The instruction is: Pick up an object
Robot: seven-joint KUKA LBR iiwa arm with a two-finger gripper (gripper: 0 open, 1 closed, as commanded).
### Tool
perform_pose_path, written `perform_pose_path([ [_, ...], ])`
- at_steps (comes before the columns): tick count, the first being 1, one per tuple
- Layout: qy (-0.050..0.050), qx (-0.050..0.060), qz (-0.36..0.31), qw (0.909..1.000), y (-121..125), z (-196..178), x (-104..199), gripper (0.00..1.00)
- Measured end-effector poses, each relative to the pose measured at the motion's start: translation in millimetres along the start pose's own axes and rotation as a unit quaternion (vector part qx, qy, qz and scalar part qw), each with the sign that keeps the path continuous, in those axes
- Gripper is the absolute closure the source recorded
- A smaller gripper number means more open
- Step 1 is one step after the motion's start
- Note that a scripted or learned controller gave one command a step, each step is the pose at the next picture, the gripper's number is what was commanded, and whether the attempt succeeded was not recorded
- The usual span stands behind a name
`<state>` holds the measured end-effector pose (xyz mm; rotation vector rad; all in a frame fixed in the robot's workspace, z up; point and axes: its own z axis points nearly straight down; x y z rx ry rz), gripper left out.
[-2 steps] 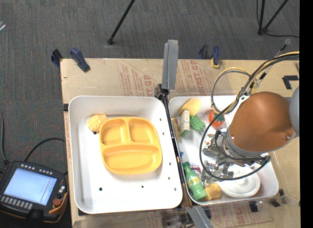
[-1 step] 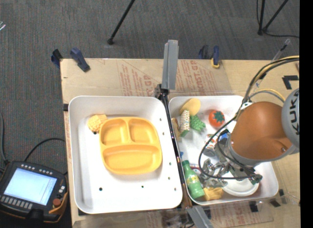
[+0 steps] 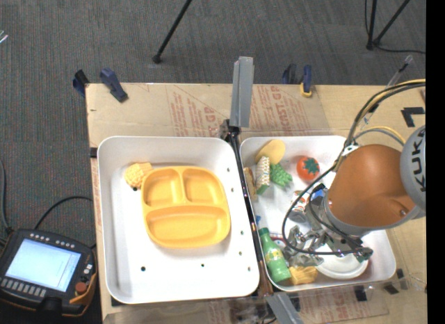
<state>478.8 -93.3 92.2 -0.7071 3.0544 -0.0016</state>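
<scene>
My gripper (image 3: 304, 239) is low in the right bin (image 3: 386, 246), under the orange wrist band (image 3: 367, 187), and its metal end sits among the items near the bin's front. A green bottle (image 3: 274, 254) lies just left of it. A white dish (image 3: 342, 267) and a small yellow piece (image 3: 303, 274) lie just in front of it. Further back in this bin are a red tomato (image 3: 308, 167), a green toy (image 3: 281, 175), a pale ridged piece (image 3: 263, 172) and a yellow slice (image 3: 270, 151). The wrist hides whatever lies directly under it.
The left bin (image 3: 118, 246) holds a yellow divided plate (image 3: 186, 204) and a small yellow corn-like toy (image 3: 137, 174) at the plate's back left corner. A grey post (image 3: 243, 93) stands behind the wall between the bins. Cables (image 3: 375, 107) loop above the arm.
</scene>
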Motion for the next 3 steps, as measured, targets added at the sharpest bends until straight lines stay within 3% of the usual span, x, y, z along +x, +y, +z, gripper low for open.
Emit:
perform_pose_path([
  [1,0.000,-0.001,-0.056,0.9984,-43.8,-22.4,-83.1,0.00],
  [2,0.003,-0.004,-0.176,0.9844,-64.2,6.4,-12.7,0.00],
  [3,0.004,0.001,-0.216,0.9763,-15.6,3.8,-30.6,0.00],
])
